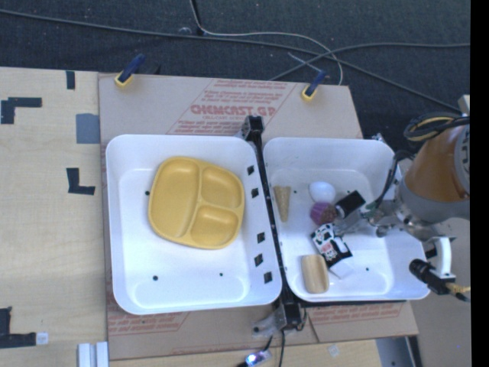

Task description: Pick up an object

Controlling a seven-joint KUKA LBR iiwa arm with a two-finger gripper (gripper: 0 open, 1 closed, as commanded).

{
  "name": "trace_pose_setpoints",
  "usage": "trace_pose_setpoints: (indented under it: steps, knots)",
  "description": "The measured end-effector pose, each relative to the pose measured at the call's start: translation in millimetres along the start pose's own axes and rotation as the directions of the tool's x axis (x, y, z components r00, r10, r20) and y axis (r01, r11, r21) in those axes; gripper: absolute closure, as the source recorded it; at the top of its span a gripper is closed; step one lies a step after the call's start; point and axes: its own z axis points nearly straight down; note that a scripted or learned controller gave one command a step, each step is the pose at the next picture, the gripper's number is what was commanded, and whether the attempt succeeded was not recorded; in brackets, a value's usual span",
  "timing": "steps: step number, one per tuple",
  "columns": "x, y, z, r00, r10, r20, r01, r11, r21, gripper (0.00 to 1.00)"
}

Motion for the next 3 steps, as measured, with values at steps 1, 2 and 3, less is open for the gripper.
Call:
trace_pose_setpoints:
  steps: [1,2,3]
  knots:
    - [5.5,-4.9,-1.4,1.0,-0.005,-0.008,0.005,1.0,0.017,1.0]
    - [9.6,-4.1,-63.0,1.0,-0.007,-0.017,0.008,1.0,0.025,1.0]
    - [12.9,2.4,-106.6,1.0,-0.008,-0.016,0.009,1.0,0.024,1.0]
